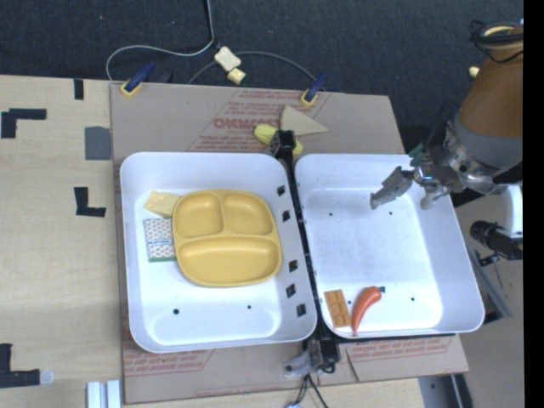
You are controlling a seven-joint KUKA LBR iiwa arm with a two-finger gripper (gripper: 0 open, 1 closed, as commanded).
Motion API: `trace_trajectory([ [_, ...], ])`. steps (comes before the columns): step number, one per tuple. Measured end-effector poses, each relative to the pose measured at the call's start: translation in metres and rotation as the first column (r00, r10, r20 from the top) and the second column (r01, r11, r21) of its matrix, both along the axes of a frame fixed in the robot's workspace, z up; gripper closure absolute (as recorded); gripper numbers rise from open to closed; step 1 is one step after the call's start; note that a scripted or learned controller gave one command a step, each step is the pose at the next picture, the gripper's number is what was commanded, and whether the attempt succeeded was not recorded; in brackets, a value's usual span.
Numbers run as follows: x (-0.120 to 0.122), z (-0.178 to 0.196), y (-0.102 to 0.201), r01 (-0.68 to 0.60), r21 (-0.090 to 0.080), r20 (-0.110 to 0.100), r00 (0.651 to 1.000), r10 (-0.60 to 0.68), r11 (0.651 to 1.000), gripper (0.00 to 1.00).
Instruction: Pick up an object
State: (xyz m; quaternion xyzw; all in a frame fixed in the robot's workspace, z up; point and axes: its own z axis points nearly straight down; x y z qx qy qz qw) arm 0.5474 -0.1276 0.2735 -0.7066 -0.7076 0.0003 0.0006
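Orange-red plastic toy chili pepper (365, 305) lies near the front edge of the right shallow white bin (442, 253), beside a small orange block (336, 308). It looks light, stiff, slippery; I'd pinch its thick middle. My fingers (399, 185) hover apart, empty, near the bin's back edge.

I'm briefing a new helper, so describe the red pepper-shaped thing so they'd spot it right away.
Find the right-hand shallow white bin, the one without the yellow divided plate. Along its near edge lies a small curved red-orange toy pepper. Beside it lies a flat orange rectangular block; the pepper is the tapered, bent one.
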Motion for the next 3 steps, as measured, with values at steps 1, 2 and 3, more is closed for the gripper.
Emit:
trace_trajectory([
  [1,-0.034,-0.154,-0.008,0.003,0.003,-0.018,1.0,-0.003,1.0,0.0],
  [2,-0.063,-0.189,-0.007,0.001,-0.004,0.008,1.0,-0.001,1.0,0.0],
  [3,-0.016,-0.187,0.031,-0.001,-0.004,0.006,1.0,0.001,1.0,0.0],
])
